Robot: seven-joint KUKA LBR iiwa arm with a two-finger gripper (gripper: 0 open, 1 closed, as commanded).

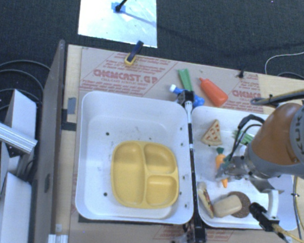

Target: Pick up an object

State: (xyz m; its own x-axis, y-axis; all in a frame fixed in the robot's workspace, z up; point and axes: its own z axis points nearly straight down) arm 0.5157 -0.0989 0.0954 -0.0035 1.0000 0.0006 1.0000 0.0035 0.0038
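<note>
On the surface, the left shallow white plastic bin (93,139) carries just a yellow three-compartment plastic tray (145,174), so the pickable things sit in the right shallow white plastic bin (207,116): a tan triangular wedge like a sandwich slice (213,133) near its far wall, a small orange carrot-shaped toy (220,160) mid-bin, and a brown-and-tan bread-like piece (231,204) at the near edge. The grey arm with its orange band (280,141) leans over this bin, putting the hand (229,173) low beside the carrot toy, probably its target. How far the hand is spread, I cannot tell.
</note>
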